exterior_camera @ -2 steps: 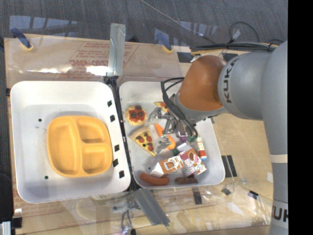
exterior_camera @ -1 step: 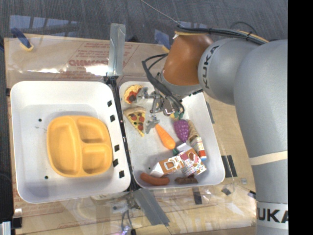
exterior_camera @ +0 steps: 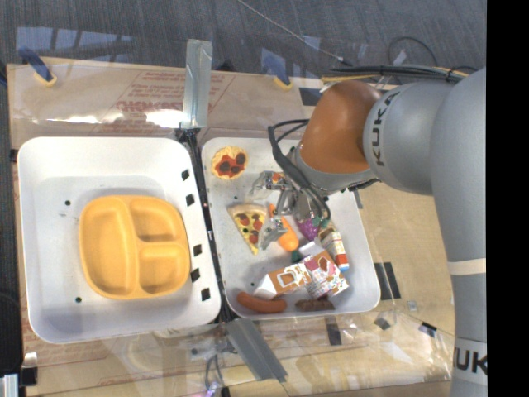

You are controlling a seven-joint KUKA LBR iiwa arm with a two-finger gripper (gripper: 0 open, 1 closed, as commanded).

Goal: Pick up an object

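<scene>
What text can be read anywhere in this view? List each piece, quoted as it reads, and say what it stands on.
"KU": grey arm, on the link beside the orange band, rest of the word hidden.
"KU": arm's lower section, cut off by the frame edge.
Red print on the cardboard sheet behind the bins: too blurred to read.
Print on the small carton in the right bin: too small to read.

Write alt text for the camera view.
A grey arm's gripper reaches down among toy foods in the right bin: pizza slice, round pizza, sausage, small cartons. The left bin holds a yellow divided tray.
</scene>
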